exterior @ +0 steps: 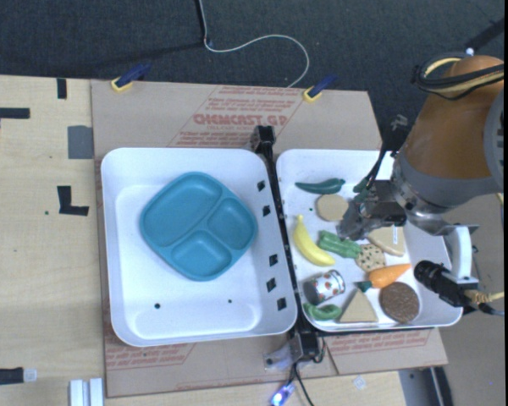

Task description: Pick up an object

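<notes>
Gripper [356, 223] low in right bin [423, 161], over green pod [339, 245]; finger state unclear, can't tell grasp.

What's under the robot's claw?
The gripper hangs over the right bin, above a green pepper-like toy and a speckled cracker. Anything directly beneath it is covered.

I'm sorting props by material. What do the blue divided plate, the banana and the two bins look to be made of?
The blue divided plate: likely moulded plastic, matte, uniform colour with soft rounded edges. The banana: probably toy plastic, smooth and evenly yellow. The left bin and right bin: seemingly thin white plastic with a slight sheen; uncertain.
</notes>
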Tool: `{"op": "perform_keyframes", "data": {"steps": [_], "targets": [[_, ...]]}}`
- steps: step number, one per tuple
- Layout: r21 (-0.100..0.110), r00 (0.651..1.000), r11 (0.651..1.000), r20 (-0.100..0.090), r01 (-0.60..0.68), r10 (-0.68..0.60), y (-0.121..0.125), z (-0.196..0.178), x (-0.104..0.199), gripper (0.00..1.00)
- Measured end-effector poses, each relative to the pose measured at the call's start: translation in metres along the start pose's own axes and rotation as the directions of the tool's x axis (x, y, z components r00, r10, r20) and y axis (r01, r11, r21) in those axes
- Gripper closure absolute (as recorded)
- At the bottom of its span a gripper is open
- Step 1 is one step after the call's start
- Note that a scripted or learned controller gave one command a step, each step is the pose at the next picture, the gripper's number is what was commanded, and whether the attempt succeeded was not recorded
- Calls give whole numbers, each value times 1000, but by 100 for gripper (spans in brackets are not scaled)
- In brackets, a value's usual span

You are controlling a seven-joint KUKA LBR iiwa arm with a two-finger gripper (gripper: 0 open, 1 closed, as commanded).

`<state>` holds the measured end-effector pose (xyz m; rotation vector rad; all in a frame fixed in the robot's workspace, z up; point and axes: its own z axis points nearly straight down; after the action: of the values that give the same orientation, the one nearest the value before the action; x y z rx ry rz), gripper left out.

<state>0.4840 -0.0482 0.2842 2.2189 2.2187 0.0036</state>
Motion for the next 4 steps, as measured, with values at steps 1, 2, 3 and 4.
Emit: {"op": "perform_keyframes", "data": {"steps": [1, 2, 3, 4], "targets": [[3, 1000, 1000, 0, 6, -6, 67, 14, 53, 100], [-1, 1000, 1000, -2, 4, -4, 33, -90, 62, 100], [4, 1000, 1000, -1, 2, -2, -1, -106, 61, 100], [9, 1000, 1000, 0, 2, -2, -1, -59, 89, 100]]}}
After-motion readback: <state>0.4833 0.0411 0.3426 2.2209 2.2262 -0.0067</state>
